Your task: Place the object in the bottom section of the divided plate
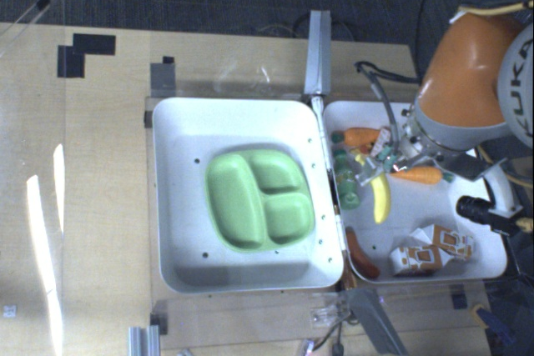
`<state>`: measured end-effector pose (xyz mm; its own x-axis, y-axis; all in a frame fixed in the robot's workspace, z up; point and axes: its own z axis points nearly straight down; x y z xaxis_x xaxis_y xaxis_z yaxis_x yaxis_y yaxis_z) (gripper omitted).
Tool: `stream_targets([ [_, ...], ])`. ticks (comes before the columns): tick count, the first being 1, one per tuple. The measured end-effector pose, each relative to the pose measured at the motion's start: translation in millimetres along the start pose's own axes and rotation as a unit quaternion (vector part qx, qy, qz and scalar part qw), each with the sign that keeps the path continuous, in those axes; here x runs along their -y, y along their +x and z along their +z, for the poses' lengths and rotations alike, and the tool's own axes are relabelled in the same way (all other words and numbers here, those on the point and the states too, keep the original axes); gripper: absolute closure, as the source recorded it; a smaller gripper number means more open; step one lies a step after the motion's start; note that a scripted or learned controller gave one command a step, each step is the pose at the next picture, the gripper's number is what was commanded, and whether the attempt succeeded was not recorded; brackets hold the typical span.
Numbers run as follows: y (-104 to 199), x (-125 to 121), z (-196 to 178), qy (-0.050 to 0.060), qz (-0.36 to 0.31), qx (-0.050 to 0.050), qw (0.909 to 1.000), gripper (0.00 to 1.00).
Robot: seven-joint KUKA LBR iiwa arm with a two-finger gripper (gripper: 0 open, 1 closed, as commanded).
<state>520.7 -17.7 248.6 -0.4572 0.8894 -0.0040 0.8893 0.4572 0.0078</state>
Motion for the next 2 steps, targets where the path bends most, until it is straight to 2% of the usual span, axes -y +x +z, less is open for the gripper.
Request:
stream_targets([
  [1, 72, -39, 42, 0.003, 0.022, -0.002, 0.9998, 1.00],
  [2, 71, -41, 31, 0.000, 0.019, -0.001, 0.9998, 1.00],
])
